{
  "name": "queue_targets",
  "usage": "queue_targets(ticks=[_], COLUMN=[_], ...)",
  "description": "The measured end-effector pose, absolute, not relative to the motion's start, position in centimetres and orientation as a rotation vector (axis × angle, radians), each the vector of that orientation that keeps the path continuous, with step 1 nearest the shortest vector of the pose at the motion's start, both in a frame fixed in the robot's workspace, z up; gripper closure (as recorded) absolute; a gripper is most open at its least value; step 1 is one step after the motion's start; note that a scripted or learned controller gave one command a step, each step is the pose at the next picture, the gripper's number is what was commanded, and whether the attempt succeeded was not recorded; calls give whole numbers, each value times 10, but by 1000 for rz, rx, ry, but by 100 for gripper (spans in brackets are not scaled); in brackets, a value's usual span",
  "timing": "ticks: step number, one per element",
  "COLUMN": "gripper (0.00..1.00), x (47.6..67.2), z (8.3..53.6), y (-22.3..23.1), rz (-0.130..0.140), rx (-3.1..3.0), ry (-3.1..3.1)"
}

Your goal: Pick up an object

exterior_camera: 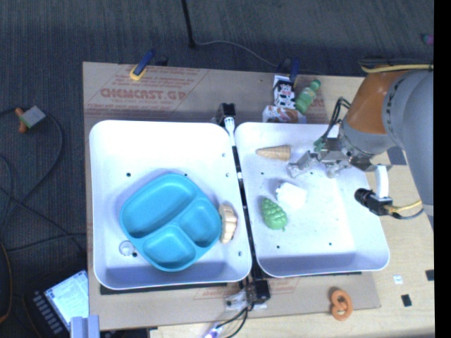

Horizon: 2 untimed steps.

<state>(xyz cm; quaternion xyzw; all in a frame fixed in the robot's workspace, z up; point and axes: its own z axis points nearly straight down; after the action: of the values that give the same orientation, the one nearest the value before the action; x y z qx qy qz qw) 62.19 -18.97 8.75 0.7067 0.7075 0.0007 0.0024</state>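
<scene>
The grey arm with its orange band point(370, 108) reaches in over the far right corner of the right-hand white plastic bin point(366, 255). Its two-finger gripper point(304, 163) hangs low above that bin's far half; whether the fingers are released or clenched cannot be told, and nothing shows between them.

Three things lie in that bin. A tan cone-shaped piece point(274, 152) rests near the far rim, just left of the gripper. A white lump point(292, 195) sits below the gripper, and a green knobbly pod point(273, 213) lies touching or just beside the lump, near the bin's left wall. The bin's near and right parts are bare floor.

In the left-hand white bin point(106, 146), a blue three-compartment plastic tray point(169, 220) lies tilted, with a pale tan shell-like piece point(228, 222) against its right edge, close to the dividing rim.
</scene>
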Motion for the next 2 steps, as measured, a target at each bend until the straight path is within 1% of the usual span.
queue_targets(ticks=[1, 2], gripper=[0, 0], x=[589, 561], z=[134, 88], y=[-221, -195], rz=[4, 4], rx=[2221, 2217], ry=[2227, 2219])
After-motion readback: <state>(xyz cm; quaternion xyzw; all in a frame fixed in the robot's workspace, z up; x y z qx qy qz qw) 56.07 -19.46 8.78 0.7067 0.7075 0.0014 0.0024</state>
